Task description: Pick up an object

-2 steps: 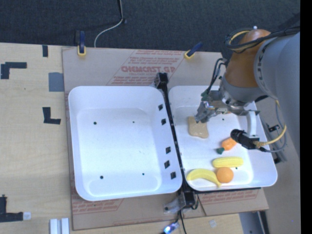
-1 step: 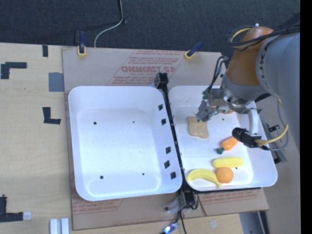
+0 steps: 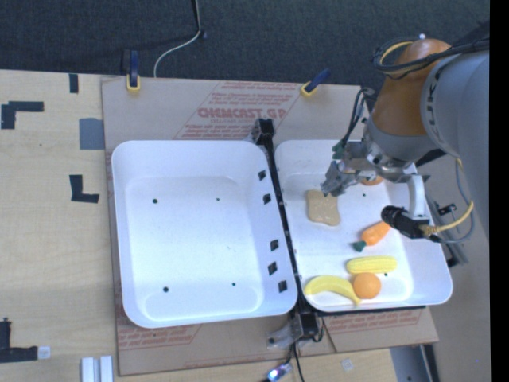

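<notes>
Bench top: a cardboard sheet (image 3: 238,110) clamped at its far edge, two shallow white bins on it side by side.

Left bin (image 3: 135,213): bare white floor with a few small dark dots.

Right bin (image 3: 433,289): holds all the objects.

Arm (image 3: 429,94): grey with an orange band, coming in from the right and bending down over the far part of the right bin.

Gripper (image 3: 334,183): low, tip just above the far edge of a tan, flat biscuit-like piece (image 3: 323,208), close to touching it. From here I cannot tell how it is set, and nothing is seen held in it.

Smaller items, toward the bin's near right corner: a yellow banana (image 3: 330,287) along the near wall, a corn cob (image 3: 371,266) just beyond it, an orange ball (image 3: 367,286) touching the banana's end, and a carrot (image 3: 374,234) off by itself nearer the right wall.
</notes>
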